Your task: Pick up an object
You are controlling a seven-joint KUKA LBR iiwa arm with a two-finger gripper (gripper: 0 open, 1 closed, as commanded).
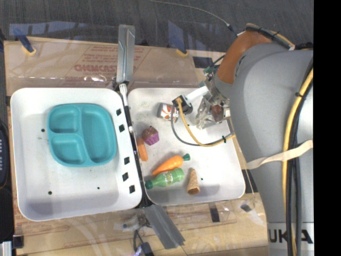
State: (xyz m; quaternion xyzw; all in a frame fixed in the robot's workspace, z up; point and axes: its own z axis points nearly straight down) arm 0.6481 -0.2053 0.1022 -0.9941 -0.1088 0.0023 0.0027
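Arm (266, 89) came in from the right, grey body with the orange band (234, 57) above the wrist, wrist down over the upper right part of the right bin (224, 188). Gripper (208, 113) sat low in that bin near its right wall; too much clutter and cable around it, so couldn't tell whether the jaws were open or closed. Nothing visibly held between them. A yellow cable (192, 137) looped from the wrist across the bin floor.

Objects in the right bin: a small crumpled can-like item (168, 111), red and white, just left of the gripper; print on it too small to read. A purple cupcake-like toy (151, 135) near the divider, an orange stick (142, 149) just below it against the left wall. Toy carrot (169, 164) lay tilted mid-bin, green bottle (166, 178) right beneath it, touching or nearly so. Ice cream cone (193, 181) just right of the bottle, near the front wall.

Left bin (32, 196) carried a teal divided plate (82, 134), three compartments.

Writing: faint red print on the cardboard (80, 63) behind the bins, reads roughly "CHEMCAS", rest washed out under plastic film. White letters "UKA" (290, 235) on the arm base at bottom right, first letter cut off
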